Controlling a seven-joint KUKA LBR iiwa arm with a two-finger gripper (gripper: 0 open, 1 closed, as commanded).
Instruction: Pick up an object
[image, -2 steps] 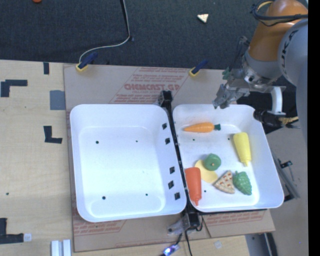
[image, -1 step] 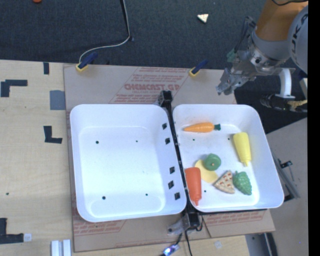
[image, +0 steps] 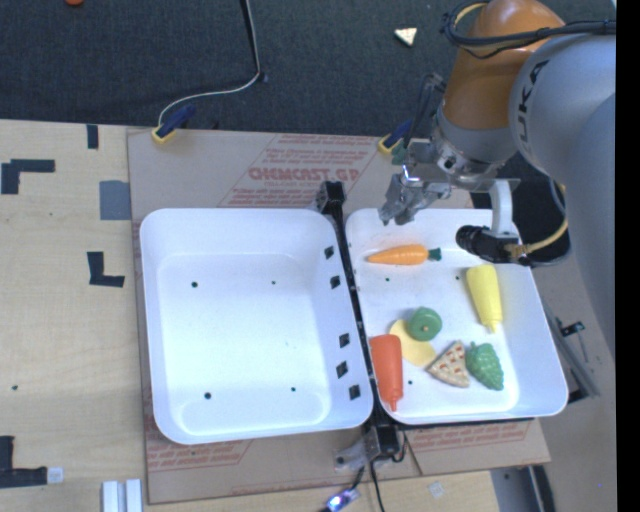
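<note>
While the claw (image: 397, 212) hangs above, the carrot (image: 398, 256) lies just below

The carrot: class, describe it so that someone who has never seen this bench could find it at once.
Look in the right-hand white bin, at its far end, just below the claw. The carrot lies on its side there, apart from the other toy foods. It alone is orange and pointed, with a small green top.

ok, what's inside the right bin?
In the right bin: a carrot, a yellow corn cob, a green round piece resting on a yellow piece, a pizza slice, a green leafy piece and an orange-red bottle. The yellow piece is partly covered.
</note>
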